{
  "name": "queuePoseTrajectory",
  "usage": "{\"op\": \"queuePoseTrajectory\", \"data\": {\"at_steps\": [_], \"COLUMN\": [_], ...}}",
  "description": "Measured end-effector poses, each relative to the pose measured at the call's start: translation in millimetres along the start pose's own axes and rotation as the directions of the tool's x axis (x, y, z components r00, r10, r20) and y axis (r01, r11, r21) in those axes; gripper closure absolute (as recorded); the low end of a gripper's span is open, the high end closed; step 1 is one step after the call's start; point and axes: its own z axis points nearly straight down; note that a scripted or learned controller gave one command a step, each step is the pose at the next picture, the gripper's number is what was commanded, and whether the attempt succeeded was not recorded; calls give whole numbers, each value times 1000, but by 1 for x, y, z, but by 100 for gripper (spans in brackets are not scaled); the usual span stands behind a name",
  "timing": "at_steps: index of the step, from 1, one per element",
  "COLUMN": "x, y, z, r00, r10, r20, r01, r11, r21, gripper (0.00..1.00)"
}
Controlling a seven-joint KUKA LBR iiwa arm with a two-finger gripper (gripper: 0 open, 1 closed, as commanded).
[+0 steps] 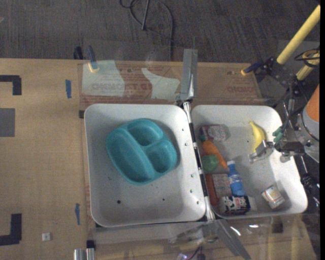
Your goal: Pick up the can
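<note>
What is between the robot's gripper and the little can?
Nothing visible. The gripper is by the banana in the right bin. The can lies near the front right corner, with bare white floor between them.

Floor (61, 25): dark grey carpet along the far edge; a black cable (144, 12) loops across it
Bench top (40, 152): tan, cardboard-like surface filling the left and the near side; evenly lit, no hard shadows
Black markings (12, 84): angular black shapes at the far left; another at the near left corner (12, 228)
Blue tape (68, 88): a short strip left of the bins; a second strip (77, 213) nearer
Clear sheet (132, 81): transparent panel lying flat beyond the bins; printed cardboard shows through it; a pale glare patch at its left end
Yellow pole (299, 35): slants across the far right corner
</note>
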Motion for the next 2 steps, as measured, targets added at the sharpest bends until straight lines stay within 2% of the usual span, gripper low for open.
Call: {"op": "queuePoseTrajectory", "data": {"at_steps": [1, 2], "x": [-43, 1], "y": [5, 10], "z": [157, 162], "r00": [998, 924], "r10": [-68, 382], "r20": [10, -16], "r01": [68, -382], "r11": [997, 924], "r21": [-23, -30], "gripper": [0, 0]}}
